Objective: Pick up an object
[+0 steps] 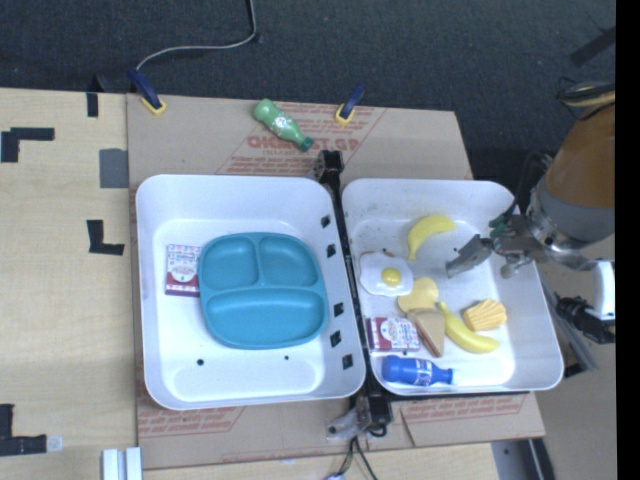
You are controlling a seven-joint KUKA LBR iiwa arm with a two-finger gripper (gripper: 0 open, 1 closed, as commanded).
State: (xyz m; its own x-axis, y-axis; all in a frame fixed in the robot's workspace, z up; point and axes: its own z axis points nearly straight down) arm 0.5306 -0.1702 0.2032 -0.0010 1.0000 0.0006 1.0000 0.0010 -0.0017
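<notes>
Far to the left of the pincer, in the other bin, a blue divided plate lies flat with a small red-and-white packet touching its far-left edge – both well apart from the arm and no likely target. Nearer, in the right bin, a fried-egg toy sits to the pincer's left and slightly below, with a pale yellow lump just beside it. The closest thing is a yellow banana, up and to the left of the fingertips, near but not touching; its long axis curves from lower left to upper right, roughly crosswise to the pincer's reach. Below the pincer lie a brown wedge, a second packet, a blue bottle, a second banana and a ridged yellow chip. The pincer hangs over bare white floor with its fingers apart and nothing between them. The bin floor looks smooth and flat – there is open room around the upper banana, so a short move up-left seems the likeliest approach.
</notes>
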